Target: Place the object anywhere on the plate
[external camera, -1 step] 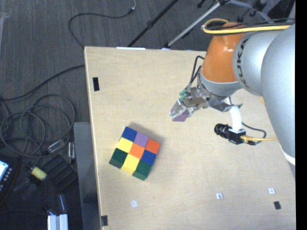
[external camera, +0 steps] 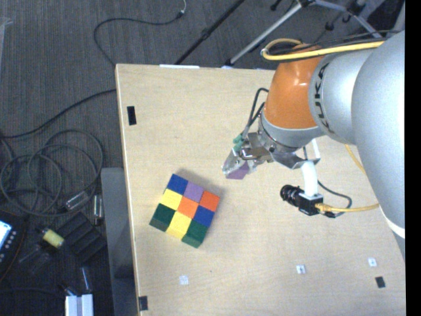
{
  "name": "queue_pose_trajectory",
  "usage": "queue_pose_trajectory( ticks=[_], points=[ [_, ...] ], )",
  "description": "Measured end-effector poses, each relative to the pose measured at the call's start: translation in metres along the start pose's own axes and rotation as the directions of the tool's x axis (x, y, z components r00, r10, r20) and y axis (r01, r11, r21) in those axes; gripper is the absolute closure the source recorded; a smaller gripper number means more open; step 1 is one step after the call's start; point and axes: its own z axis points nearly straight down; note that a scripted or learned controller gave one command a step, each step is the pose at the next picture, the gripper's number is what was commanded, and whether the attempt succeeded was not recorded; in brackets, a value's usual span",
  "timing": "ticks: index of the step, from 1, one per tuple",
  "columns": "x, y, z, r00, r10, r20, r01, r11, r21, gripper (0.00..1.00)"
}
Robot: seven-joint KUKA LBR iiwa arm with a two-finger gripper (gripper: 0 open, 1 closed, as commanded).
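The pale wooden bench top [external camera: 263, 255] fills the middle and right of the camera view, with dark carpet and loose black cables [external camera: 46, 170] to its left. The grey arm [external camera: 368, 84] with its orange band [external camera: 296, 97] reaches in from the right. A block of coloured cubes [external camera: 185, 209], three by three on its top face in blue, purple, orange, yellow and green, lies flat on the bench, left of centre. The gripper [external camera: 235, 166] sits up and right of that block, apart from it, its fingers closed on a small purple object [external camera: 237, 173] held between the tips
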Motion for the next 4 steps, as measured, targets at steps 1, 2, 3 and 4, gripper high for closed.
queue_pose_trajectory(
  ticks=[1, 2, 3, 4],
  points=[
    [0.009, -0.013, 0.000, 0.998, 0.060, -0.001, -0.060, 0.998, 0.000, 1.00],
    [-0.042, -0.001, 0.000, 0.995, 0.098, 0.001, -0.098, 0.995, 0.000, 1.00],
    [-0.021, 0.037, 0.000, 0.949, 0.314, 0.003, -0.314, 0.950, 0.000, 1.00],
    [0.000, 0.008, 0.000, 0.942, 0.336, 0.004, -0.336, 0.942, 0.000, 1.00]
  ],
)
